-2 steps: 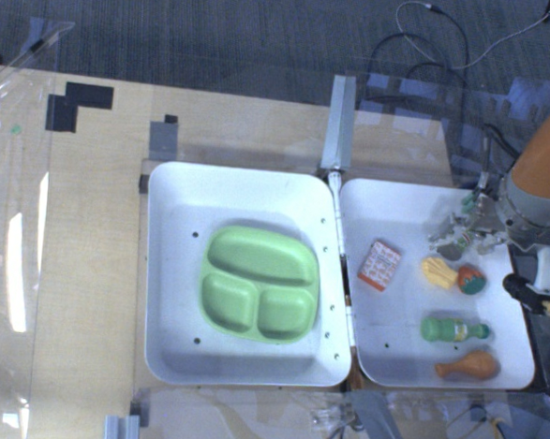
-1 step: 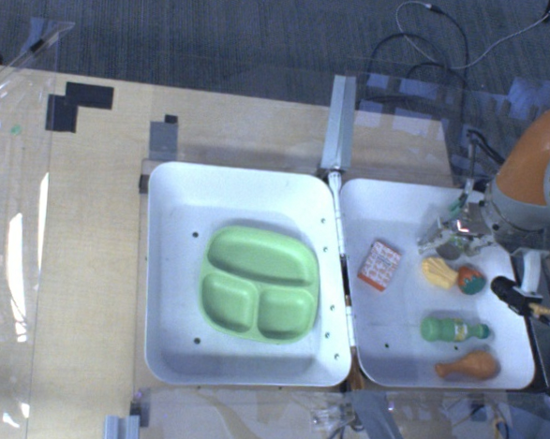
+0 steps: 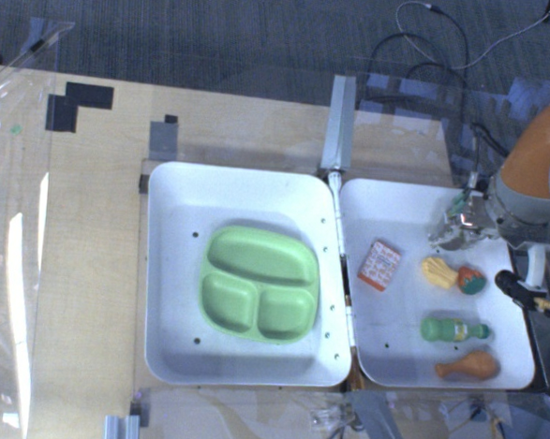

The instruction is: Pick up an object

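The gripper (image 3: 459, 223) hangs over the right bin's (image 3: 387, 362) far edge — can't tell its grip state — yellow corn toy (image 3: 438, 271) lies just nearer.

Green tray (image 3: 256, 285) — white bins (image 3: 174, 254) — green bottle (image 3: 452, 329), orange drumstick (image 3: 468, 366).

My hand (image 3: 463, 222) looks like bare, shiny metal below my orange band. The worktop (image 3: 85, 248) is pale wood with a smooth, matt face. Both white bins, the left bin (image 3: 174, 254) and the right bin (image 3: 388, 353), look like smooth plastic with a soft sheen. The green tray (image 3: 258, 283) is smooth, slightly glossy plastic. The green bottle (image 3: 452, 329) shines like plastic. The small red-and-white packet (image 3: 380, 265) looks like printed card.
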Robot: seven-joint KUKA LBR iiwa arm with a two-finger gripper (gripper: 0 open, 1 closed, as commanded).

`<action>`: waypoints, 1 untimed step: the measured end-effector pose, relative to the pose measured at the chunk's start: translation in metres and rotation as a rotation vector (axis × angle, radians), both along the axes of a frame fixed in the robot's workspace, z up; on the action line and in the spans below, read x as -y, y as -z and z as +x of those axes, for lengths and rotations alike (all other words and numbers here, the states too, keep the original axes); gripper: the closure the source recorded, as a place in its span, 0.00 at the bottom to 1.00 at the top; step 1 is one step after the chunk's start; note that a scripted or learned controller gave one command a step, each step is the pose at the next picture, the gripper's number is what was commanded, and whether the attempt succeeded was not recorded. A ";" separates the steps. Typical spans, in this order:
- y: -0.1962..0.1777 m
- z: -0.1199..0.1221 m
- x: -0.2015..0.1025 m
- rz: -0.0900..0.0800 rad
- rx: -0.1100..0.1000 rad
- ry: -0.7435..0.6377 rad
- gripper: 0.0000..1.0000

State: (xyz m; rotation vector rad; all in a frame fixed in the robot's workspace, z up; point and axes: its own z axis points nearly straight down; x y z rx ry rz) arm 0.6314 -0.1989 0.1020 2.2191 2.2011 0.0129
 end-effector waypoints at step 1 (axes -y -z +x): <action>-0.098 0.039 -0.036 0.005 -0.009 0.112 1.00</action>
